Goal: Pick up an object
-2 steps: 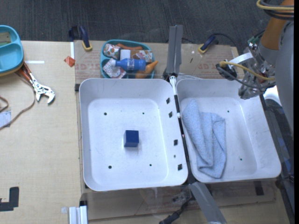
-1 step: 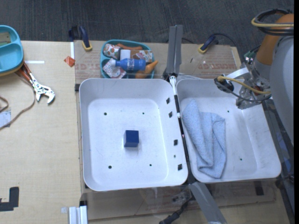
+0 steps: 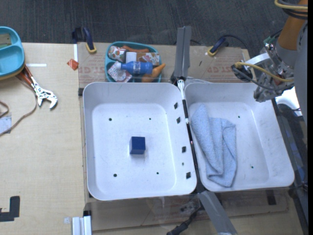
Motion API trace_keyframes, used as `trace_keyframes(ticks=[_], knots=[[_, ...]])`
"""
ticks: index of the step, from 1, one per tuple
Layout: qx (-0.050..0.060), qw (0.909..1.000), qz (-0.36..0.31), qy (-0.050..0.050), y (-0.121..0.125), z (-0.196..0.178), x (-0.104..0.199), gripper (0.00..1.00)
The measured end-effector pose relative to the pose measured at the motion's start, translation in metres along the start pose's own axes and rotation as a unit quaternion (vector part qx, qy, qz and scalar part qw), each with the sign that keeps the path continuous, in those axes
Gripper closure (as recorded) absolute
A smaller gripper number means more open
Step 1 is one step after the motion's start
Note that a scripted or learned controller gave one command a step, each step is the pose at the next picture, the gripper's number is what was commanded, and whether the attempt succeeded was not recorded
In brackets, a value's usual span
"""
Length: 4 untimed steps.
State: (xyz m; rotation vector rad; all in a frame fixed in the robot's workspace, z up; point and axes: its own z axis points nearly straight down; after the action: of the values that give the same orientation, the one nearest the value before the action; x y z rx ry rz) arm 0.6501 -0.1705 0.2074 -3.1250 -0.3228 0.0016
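A small blue cube point(image 3: 138, 145) sits near the middle of the left white bin point(image 3: 98, 180). A pale blue-grey towel point(image 3: 215, 146) lies crumpled in the left half of the right white bin point(image 3: 274, 151). The arm hangs at the upper right, over the right bin's far right corner, with its gripper point(image 3: 268, 88) pointing down and left, well away from both the towel and the cube. Cables wrap around the wrist.
A teal tub point(image 3: 133, 62) of small mixed items stands behind the left bin. A wrench point(image 3: 43, 96) and a light blue tray point(image 3: 10, 50) lie on the wooden bench at far left. Clamps hold the cardboard behind the bins. A grey post point(image 3: 182, 53) rises between the bins.
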Motion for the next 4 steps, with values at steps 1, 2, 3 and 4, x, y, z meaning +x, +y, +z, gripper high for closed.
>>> trace_keyframes(ticks=[1,2,3,4], knots=[[0.001,1.0000,0.001,-0.002,-0.027,0.092,-0.056,1.00],[0.000,1.0000,0.001,0.000,0.012,-0.001,-0.032,1.00],[0.001,1.0000,0.000,-0.002,-0.014,0.084,-0.016,1.00],[0.000,0.9978,-0.066,0.000,-0.023,0.009,-0.010,1.00]])
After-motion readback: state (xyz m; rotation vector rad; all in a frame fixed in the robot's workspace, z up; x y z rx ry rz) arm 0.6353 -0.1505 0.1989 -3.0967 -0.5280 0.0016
